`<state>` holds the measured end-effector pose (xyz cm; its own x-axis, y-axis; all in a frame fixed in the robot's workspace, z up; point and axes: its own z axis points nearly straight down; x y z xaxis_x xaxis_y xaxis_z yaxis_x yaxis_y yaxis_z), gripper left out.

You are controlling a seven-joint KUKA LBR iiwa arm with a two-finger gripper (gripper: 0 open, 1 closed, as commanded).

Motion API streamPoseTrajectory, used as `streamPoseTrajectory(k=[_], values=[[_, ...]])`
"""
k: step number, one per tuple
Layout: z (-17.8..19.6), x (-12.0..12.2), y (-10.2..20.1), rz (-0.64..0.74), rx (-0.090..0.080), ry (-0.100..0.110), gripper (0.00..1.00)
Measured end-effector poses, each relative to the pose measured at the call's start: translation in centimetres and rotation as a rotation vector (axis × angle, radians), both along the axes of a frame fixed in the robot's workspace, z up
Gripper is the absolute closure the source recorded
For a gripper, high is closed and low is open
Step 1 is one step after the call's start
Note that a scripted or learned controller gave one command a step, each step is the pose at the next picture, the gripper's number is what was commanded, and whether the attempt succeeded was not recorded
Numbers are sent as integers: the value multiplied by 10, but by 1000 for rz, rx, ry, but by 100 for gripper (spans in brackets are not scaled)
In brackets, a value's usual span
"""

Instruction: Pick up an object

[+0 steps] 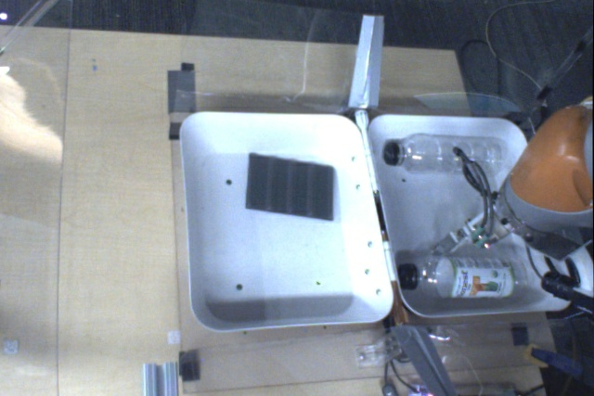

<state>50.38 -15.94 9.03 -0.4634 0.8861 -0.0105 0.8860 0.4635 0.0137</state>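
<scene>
The right bin (418,209) holds two clear plastic bottles with black caps. One bottle (445,153) lies along the far wall. The other bottle (459,278), with a white and orange label, lies along the near wall. A dark grey ribbed rectangular pad (290,187) lies flat in the left bin (278,283). My gripper (475,236) is low in the right bin, just above the labelled bottle and between the two bottles. The orange band (557,164) of the arm covers the bin's right side.
Black cables (475,173) loop from the wrist over the far bottle. A metal bar (366,62) stands behind the bins where they meet. Clamps and wiring (418,362) sit at the bench's near edge, with open wooden bench to the left.
</scene>
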Motion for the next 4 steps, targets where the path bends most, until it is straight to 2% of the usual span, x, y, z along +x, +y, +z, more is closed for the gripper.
streamPoseTrajectory(k=[1, 2, 3, 4], values=[[2, 44, 69, -280, 6, 10, 0], [13, 46, 71, -273, 6, 4, 100], [13, 46, 71, -273, 6, 4, 0], [-1, 63, 49, -200, 5, 4, 0]])
